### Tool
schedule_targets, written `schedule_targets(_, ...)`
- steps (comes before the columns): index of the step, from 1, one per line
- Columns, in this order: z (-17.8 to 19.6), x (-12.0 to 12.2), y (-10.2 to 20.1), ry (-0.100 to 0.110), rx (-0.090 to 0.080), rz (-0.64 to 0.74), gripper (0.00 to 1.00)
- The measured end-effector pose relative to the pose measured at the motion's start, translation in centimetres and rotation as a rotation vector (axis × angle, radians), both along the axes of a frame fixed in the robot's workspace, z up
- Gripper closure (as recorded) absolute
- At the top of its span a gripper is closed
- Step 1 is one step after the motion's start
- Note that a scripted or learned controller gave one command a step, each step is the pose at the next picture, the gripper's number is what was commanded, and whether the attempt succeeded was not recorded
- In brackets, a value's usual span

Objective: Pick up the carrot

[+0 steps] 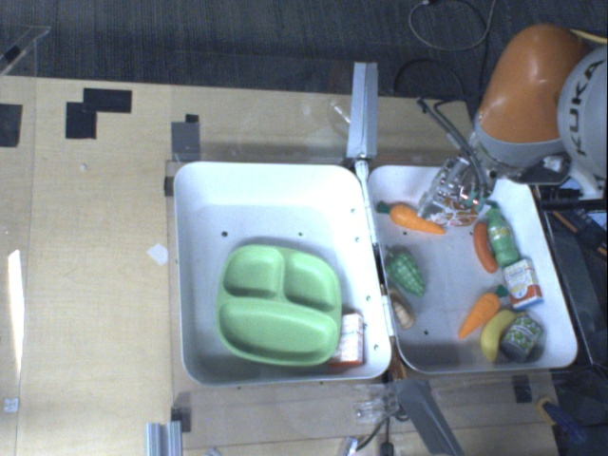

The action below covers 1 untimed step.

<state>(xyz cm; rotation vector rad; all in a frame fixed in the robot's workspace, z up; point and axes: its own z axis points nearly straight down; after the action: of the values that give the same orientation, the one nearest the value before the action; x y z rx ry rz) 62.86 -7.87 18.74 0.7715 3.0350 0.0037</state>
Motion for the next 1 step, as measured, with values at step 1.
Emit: schedule_targets(1, -0.03, -0.01, -0.01, 0.000, 0.000, -0.001, 0.00)
